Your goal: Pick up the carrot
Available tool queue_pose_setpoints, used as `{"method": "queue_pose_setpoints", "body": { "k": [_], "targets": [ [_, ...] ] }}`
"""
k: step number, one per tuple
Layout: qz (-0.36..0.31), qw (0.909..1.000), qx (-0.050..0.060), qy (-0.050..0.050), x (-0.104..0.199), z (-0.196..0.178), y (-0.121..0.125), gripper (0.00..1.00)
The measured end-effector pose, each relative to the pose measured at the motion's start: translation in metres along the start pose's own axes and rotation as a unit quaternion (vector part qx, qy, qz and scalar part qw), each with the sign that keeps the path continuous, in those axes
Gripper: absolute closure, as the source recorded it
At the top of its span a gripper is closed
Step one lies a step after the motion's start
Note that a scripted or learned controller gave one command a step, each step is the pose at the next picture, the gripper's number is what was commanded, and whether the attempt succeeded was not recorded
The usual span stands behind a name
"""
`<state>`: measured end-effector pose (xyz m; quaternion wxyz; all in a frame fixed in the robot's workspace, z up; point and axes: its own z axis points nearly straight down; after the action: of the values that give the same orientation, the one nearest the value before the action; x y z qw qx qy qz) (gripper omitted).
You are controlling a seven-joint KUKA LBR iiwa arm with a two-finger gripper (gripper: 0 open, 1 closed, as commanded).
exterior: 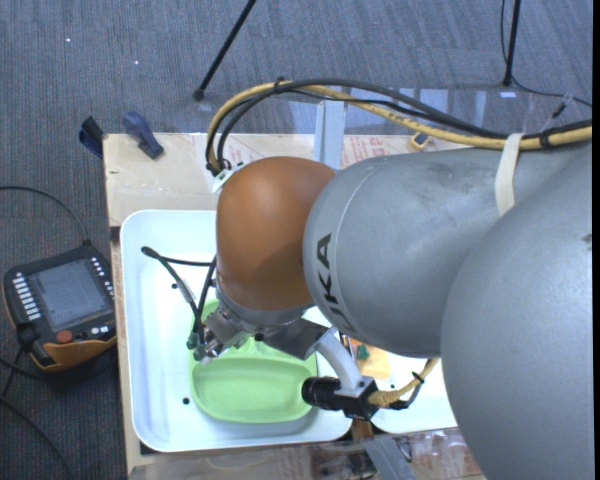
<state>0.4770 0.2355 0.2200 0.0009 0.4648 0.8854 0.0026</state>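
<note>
Nearest you: grey KUKA arm (460,258), with its orange band (265,233), covering the 3 o'clock half. Beneath, at 6 o'clock: gripper (212,343), grip state indeterminable, over a green bowl (250,393) in the left white bin (150,368). Carrot: unlocated, likely hidden under the arm. Pick apparently unfinished. Farther, 9 o'clock: teach pendant (62,303) on the floor.

Robotics lab: teach pendant (62,303) on carpet, tripod legs (230,38).
</note>
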Motion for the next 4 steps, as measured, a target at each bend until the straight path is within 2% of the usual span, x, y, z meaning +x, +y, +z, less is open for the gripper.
{"method": "queue_pose_setpoints", "body": {
  "k": [1,2,3,4],
  "targets": [
    [0.054,0.9986,0.005,-0.001,-0.082,-0.035,-0.057,1.0],
    [0.274,0.9617,0.007,-0.002,-0.096,-0.052,-0.067,1.0],
    [0.273,0.962,0.012,-0.002,-0.096,-0.058,-0.067,1.0],
    [0.511,0.8594,0.007,-0.004,-0.036,-0.055,-0.024,1.0]
  ]
}}
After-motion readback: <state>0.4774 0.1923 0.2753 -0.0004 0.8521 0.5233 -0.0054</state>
